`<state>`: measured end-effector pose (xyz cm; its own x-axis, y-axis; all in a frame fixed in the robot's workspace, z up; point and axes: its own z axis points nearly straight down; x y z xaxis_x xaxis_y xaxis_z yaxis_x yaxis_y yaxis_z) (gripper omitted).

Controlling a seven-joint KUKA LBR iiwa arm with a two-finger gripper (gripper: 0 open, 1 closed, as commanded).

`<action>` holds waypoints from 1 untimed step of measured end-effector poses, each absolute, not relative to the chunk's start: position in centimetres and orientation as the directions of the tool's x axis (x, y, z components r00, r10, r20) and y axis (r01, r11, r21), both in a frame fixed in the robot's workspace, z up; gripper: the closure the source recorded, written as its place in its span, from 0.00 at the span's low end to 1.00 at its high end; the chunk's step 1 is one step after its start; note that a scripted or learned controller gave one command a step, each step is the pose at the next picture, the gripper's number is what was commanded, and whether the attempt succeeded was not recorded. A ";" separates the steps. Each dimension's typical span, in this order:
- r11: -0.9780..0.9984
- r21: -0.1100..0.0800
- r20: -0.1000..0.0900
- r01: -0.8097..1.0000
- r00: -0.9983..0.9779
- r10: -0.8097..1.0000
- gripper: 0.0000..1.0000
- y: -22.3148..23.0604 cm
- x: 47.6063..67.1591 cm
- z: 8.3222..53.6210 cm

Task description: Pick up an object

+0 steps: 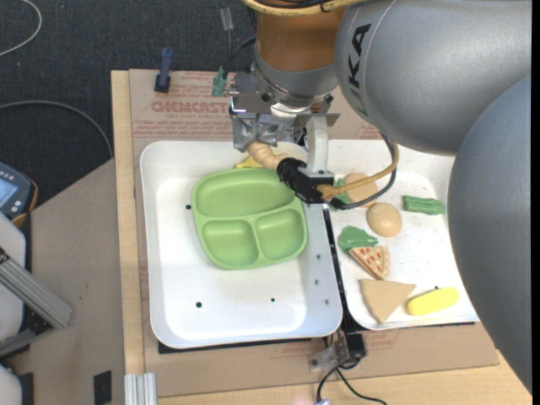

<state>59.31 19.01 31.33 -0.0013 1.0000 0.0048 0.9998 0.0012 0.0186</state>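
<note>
My gripper [256, 140] hangs over the far edge of the left bin [169, 251], just beyond the green divided plate [249, 218]. A small tan, knobbly piece [264, 153] sits right below the gripper and touches or nearly touches it; I cannot tell whether it is gripped. A scrap of yellow [246, 164] peeks out beside it at the plate's far rim. The wrist hides what lies straight under the gripper.
The right bin [439, 171] holds a tan egg shape [385, 219], a green bean piece [422, 205], a pizza slice with a green leaf [365, 251], a tan wedge [384, 297], a yellow piece [433, 300] and a tan item [361, 184] near the divider.
</note>
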 end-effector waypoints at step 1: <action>0.003 -0.015 -0.003 1.000 -0.003 1.000 1.00 22.6 56.3 16.0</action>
